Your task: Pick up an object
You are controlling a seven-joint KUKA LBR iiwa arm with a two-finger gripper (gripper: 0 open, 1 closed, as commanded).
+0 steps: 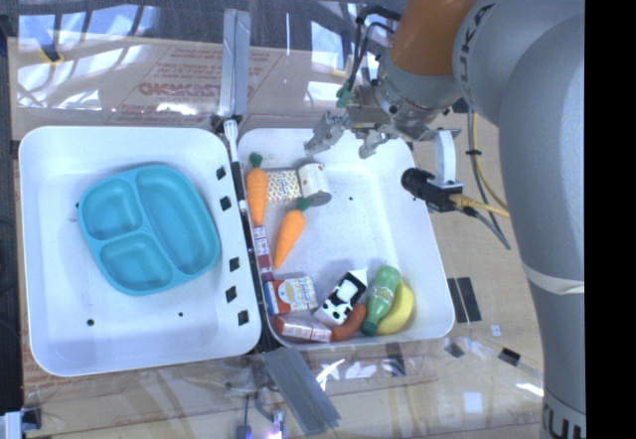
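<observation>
My gripper hangs over the back edge of the right bin, its two grey fingers spread open with nothing between them. Just below and left of it lie a beige patterned block and a small white piece. Two toy carrots lie near the bin's left wall: one upright, one slanted. At the front of the bin sit a red-and-white packet, a black-and-white cow-print item, a sausage, a green item and a yellow banana.
The left bin holds a blue three-compartment plate. A metal divider post rises between the bins at the back. The grey arm and its cables fill the right side above the right bin.
</observation>
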